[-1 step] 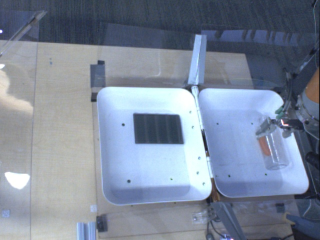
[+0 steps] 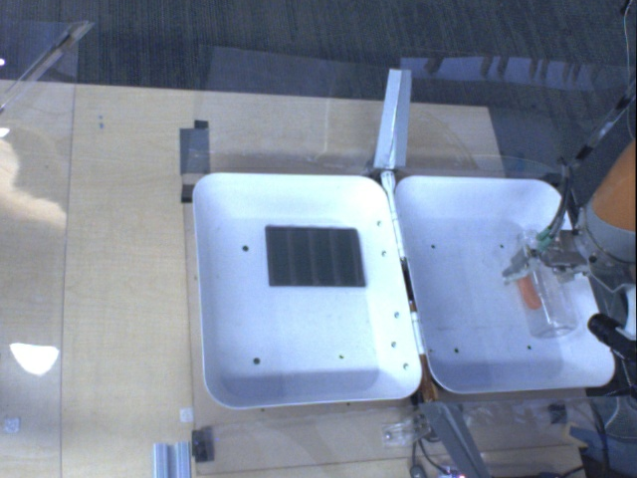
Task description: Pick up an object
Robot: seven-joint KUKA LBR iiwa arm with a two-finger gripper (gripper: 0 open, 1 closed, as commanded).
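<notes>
Camera view, looking down at a slant, showed two white bins side by side: the left bin [image 2: 229,366] with a dark ribbed mat [image 2: 315,257] lying flat near its middle, the right bin [image 2: 448,357] with the arm's gripper [image 2: 545,262] down over its far right side. Just below the gripper lay a clear plastic tube [image 2: 553,312] with something orange [image 2: 530,293] at its upper end, touching or nearly touching the metal. Whether the claw had closed on anything I could not tell. The tube looked light, stiff and slick, likely to roll or squirt out; I would take it across its narrow width, near the middle.
</notes>
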